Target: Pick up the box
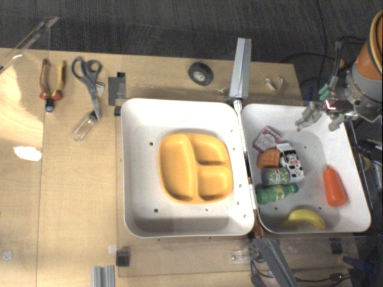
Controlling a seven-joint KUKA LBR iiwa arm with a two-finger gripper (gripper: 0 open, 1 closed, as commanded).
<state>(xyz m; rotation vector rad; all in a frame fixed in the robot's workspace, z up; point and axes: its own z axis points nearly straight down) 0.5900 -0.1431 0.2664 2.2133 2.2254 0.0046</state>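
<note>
Hovering over the right bin's (353,160) upper edge, the gripper (319,116) is spreading its fingers apart, grasping nothing. The box (291,161) is lying at the gripper's seven o'clock, touching the green bottle (276,193) among the clutter.

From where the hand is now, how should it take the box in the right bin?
Come straight down and pinch the box across its short sides. It lies flat, with an orange snack touching its left and a can below; its right side is freest.
</note>
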